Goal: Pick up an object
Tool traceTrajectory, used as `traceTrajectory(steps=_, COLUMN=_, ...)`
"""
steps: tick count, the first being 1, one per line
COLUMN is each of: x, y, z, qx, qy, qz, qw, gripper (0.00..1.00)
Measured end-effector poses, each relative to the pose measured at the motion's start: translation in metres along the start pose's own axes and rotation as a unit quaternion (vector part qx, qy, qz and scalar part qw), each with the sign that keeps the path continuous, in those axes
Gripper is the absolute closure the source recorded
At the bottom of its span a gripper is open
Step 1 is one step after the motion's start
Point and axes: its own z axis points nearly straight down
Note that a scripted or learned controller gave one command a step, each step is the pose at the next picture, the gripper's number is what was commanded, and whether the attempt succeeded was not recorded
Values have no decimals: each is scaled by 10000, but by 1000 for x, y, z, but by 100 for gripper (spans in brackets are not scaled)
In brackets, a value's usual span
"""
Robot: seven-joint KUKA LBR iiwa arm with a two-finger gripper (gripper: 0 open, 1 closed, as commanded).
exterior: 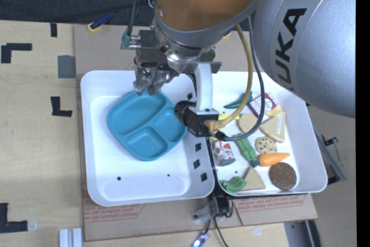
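Note:
A blue divided tray [147, 125] lies in the left white bin [139, 185], turned at an angle, its right corner near the wall between the bins. My gripper [149, 83] hangs straight down from the orange-banded wrist and sits at the tray's far rim, near its upper edge. From this slant I cannot make out whether it grips the rim. The right bin [309, 147] holds several toy foods.
In the right bin lie a carrot [273, 158], a brown round cookie [283, 175], a chip cookie [266, 144], a cheese wedge [277, 124], a green pod [246, 148], a leafy green piece [234, 184] and a small packet [224, 153]. Cables and a black fitting [193, 117] hang over the divider.

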Motion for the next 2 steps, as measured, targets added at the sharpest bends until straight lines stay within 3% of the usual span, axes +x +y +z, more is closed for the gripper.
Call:
traceTrajectory(steps=1, x=6, y=-16, z=-77, qx=-40, qy=19, qz=8, qw=10000, gripper=100)
traceTrajectory(steps=2, x=-81, y=-16, z=-17, qx=19, qy=-16, qz=66, qw=10000, gripper=100)
